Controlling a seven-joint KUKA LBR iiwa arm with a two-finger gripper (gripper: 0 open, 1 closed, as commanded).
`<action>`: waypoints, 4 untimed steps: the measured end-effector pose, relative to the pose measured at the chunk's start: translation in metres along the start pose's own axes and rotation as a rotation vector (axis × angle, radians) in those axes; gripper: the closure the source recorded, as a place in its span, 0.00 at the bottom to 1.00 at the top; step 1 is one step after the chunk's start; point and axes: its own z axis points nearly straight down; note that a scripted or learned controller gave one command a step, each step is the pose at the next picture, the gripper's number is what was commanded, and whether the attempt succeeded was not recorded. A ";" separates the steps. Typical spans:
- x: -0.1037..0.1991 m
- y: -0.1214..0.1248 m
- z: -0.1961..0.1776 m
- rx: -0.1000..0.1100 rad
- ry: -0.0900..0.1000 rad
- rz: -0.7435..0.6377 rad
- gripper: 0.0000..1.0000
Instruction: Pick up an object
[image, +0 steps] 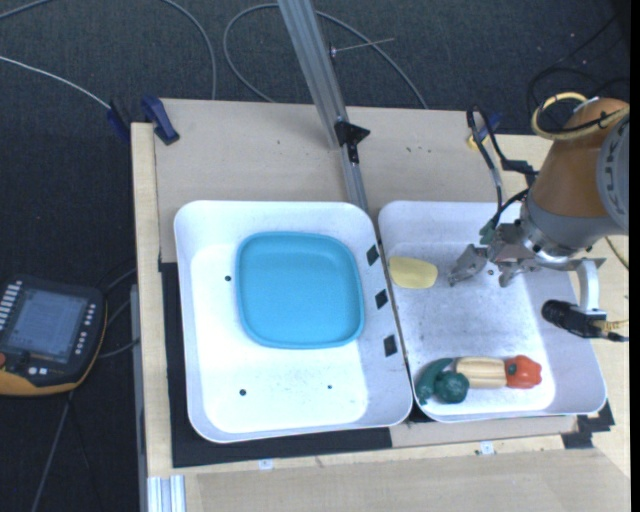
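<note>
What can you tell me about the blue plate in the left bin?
The blue plate is a rounded square with a raised rim, a smooth plastic look and nothing on it. It lies flat, right side up, toward the far right of the left bin, resting on the bin's floor. The gripper is over the other bin.

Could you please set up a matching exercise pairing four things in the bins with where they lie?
Things:
1. blue square plastic plate
2. pale yellow rounded object
3. red tomato-shaped toy
4. gripper

Places:
A. near edge of the right bin, towards its right corner
B. middle of the left bin
C. above the right bin, right of the yellow object
D. right bin, by its left wall

Pairs: 1-B, 2-D, 3-A, 4-C
</note>
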 end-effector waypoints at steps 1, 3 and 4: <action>0.000 0.002 -0.013 -0.006 -0.001 0.000 1.00; -0.002 -0.001 -0.076 -0.006 -0.001 0.000 1.00; 0.049 -0.005 -0.087 -0.006 0.000 -0.004 1.00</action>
